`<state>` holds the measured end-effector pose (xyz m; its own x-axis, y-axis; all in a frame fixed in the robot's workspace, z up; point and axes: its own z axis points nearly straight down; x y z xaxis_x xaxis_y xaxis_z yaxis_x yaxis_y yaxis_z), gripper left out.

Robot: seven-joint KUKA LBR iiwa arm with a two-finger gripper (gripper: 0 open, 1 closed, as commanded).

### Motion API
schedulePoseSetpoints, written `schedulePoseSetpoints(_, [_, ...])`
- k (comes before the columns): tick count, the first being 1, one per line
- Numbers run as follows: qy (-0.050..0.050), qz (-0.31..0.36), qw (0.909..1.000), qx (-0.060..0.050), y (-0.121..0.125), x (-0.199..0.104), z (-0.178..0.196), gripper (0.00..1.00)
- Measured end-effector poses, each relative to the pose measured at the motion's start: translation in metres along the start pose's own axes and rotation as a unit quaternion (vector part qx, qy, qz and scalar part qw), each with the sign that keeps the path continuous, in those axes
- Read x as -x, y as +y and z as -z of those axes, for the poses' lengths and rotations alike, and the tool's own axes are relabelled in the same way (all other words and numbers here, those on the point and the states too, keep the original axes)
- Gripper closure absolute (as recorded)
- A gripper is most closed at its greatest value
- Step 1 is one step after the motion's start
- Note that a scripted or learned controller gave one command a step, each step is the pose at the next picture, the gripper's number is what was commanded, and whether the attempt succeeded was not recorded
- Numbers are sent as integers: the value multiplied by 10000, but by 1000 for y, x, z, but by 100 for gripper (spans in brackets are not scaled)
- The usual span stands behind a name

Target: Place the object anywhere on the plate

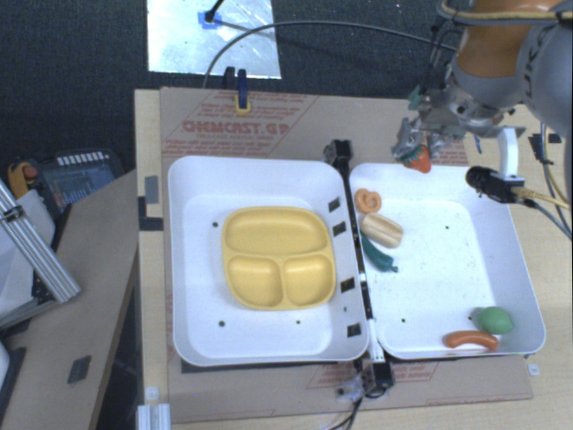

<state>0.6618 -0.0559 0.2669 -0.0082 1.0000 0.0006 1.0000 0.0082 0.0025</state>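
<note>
Carry step, by the look of it: pincer [419,153] raised over right bin's [524,276] far rim, closed on small orange-red object [417,159]. Next: travel left, lower over yellow plate [273,256], release. Plate sits bare in left bin [192,267], well left of pincer. Right bin, below pincer: orange ring [367,202], bun [381,231], teal piece [380,256], green ball [493,320], sausage [470,339].
</note>
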Motion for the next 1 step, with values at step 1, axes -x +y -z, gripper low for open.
schedulePoseSetpoints(1, [7,12,10000,-6,-10,-63,-4,100])
